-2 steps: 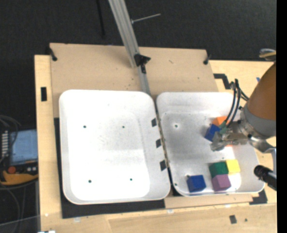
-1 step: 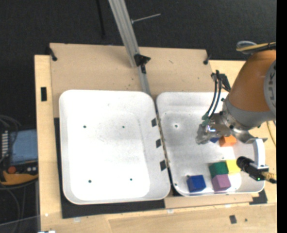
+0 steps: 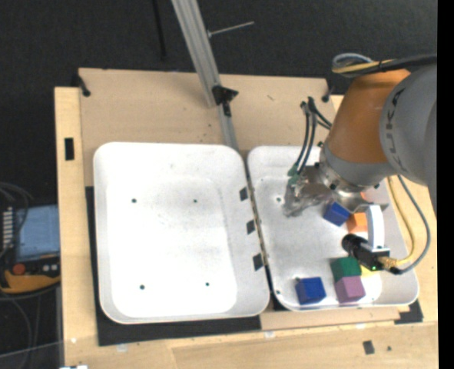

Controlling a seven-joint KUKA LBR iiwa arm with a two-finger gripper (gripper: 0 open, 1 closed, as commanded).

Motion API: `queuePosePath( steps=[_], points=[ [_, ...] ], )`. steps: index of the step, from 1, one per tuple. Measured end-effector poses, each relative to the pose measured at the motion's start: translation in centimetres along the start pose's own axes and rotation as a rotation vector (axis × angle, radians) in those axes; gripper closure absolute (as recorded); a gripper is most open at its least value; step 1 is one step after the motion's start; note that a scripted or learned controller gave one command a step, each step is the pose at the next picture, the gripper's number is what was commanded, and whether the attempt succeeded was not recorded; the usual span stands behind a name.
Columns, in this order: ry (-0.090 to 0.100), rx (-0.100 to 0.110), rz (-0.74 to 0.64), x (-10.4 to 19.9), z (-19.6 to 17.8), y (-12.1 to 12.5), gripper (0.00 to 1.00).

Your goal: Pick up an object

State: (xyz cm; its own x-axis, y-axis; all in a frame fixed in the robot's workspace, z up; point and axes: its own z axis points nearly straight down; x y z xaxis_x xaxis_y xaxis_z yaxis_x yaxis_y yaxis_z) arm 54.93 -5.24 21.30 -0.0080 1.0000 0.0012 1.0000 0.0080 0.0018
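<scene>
- Two shallow white plastic bins side by side on the wooden bench: left bin (image 3: 169,229), right bin (image 3: 288,244).
- One grey arm with orange band (image 3: 365,125) reaches in from the right, over the far part of the right bin.
- Two-finger metal gripper (image 3: 297,200) hangs low over the right bin's far-left area; finger spread: cannot tell, nothing seen between them.
- Blue blocks, two: one small blue cube (image 3: 310,290) at the near edge, one tilted blue block (image 3: 336,214) just right of the gripper.
- One orange block (image 3: 357,221) beside the tilted blue one.
- One green cube (image 3: 346,268) touching one purple cube (image 3: 350,288), near-right corner.
</scene>
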Motion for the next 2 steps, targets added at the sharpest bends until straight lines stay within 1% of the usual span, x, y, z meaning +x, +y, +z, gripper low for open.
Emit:
queuePosePath(
  steps=[1,2],
  points=[
    [0.0,-0.001,0.0,4.6,-1.5,1.8,1.0],
    [0.001,-0.001,0.0,9.9,-2.7,4.2,1.0]
  ],
)
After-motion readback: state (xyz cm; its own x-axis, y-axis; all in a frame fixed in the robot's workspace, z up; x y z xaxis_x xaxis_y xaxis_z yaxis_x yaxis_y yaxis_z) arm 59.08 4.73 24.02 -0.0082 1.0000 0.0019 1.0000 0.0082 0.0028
